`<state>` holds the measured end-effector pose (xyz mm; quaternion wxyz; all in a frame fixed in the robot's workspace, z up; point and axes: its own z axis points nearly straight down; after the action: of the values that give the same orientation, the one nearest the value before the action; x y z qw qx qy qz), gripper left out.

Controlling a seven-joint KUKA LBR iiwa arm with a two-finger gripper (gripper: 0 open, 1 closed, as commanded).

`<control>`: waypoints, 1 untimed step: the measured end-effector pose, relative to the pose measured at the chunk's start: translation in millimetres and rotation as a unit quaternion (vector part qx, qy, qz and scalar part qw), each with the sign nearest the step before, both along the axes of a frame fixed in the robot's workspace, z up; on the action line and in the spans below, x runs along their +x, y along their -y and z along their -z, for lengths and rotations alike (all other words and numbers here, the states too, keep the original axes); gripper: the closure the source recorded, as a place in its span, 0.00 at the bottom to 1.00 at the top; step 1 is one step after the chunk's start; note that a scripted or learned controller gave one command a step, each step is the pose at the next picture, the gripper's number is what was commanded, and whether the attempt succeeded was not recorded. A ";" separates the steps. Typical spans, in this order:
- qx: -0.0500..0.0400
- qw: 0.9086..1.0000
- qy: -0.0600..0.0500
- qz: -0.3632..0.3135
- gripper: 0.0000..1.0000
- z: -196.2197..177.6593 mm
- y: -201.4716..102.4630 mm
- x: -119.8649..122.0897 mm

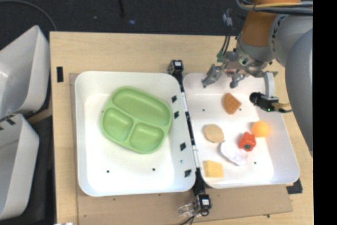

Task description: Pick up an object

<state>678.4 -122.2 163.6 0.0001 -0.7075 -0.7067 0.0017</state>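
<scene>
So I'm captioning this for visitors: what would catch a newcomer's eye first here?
Probably the green divided plate lying alone in the left bin. Next, the grey arm's orange band at upper right, its open claw over the right bin's far edge, above a scatter of small food toys.

Right bin [274,166]: holds bread piece [231,103] at rear, potato [214,133] in front of it, cheese wedge [213,168] nearest front, pepper [247,141] and orange [260,129] rightward; divided plate [137,119] in left bin [89,166].
</scene>
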 end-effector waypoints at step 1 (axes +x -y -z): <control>0.000 1.000 0.000 -0.001 0.00 61.4 -2.5 -1.9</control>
<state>676.4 -119.7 102.1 -0.0001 -0.7071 -0.7072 0.0012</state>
